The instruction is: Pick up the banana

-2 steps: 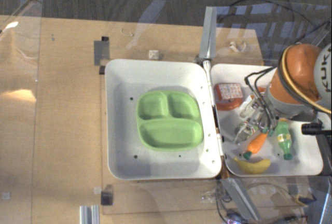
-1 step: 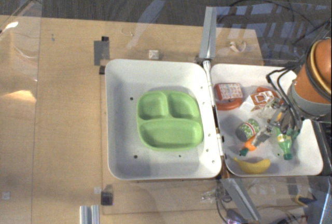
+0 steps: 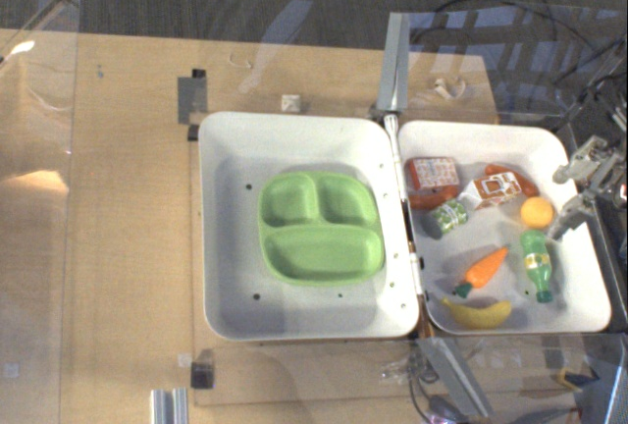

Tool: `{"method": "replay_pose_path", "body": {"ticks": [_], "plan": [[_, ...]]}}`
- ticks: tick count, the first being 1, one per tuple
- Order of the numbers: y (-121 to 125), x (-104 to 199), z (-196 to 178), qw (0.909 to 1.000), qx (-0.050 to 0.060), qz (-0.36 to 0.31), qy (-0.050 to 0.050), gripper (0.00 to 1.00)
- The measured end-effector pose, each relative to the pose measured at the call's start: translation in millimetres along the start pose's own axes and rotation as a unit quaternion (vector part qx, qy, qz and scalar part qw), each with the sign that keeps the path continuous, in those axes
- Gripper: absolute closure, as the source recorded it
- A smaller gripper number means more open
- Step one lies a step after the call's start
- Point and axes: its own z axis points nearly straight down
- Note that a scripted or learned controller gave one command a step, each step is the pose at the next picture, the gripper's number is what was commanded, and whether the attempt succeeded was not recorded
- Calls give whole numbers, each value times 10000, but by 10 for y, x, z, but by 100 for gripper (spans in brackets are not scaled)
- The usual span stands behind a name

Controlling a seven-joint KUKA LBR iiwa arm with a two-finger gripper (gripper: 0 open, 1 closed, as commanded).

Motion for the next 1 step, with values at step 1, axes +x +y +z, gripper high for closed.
{"method": "replay_pose_path", "body": {"ticks": [1], "plan": [[523, -44, 1350, 9991, -4, -421, 39, 0]]}}
